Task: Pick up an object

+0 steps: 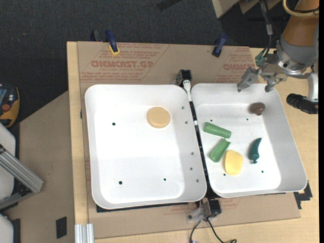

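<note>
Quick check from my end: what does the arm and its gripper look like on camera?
The arm has an orange section above a grey metal wrist. The gripper is grey metal with two thin fingers and a small green part near its base. A dark cable runs down alongside the arm.

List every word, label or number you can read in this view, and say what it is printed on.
"CHEMCAST GP", red print on the brown board under the bins, behind the left bin.
More red print on that board behind the right bin: too blurred to read.
Smaller red lines beneath both: too small to read.
</note>
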Controlling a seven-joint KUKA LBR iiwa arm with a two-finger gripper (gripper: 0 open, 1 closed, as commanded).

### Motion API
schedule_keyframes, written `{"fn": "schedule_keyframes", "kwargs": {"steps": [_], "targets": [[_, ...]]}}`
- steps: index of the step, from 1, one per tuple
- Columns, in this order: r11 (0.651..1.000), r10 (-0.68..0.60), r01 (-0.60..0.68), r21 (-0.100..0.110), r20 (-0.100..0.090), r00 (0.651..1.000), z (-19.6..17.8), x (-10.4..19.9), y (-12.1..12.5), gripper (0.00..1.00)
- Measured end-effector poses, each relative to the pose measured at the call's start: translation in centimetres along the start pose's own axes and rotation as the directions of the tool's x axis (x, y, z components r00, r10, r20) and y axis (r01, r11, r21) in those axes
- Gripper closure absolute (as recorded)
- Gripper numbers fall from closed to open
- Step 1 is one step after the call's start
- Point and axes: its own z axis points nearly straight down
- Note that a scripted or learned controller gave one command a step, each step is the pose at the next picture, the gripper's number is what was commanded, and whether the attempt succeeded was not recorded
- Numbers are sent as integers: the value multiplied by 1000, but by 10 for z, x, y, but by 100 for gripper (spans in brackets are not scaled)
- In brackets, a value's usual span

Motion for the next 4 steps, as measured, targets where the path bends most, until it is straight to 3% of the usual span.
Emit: {"fn": "schedule_keyframes", "kwargs": {"steps": [1,2,3,4], "targets": [[1000,0,0,-15,6,1000,-115,-20,4,0],[1000,-2,2,-7,5,1000,-118,-18,3,100],[1000,3,-3,4,-1,1000,-113,-29,-62,100],[1000,4,-4,2,0,1000,-135,-61,-122,100]]}}
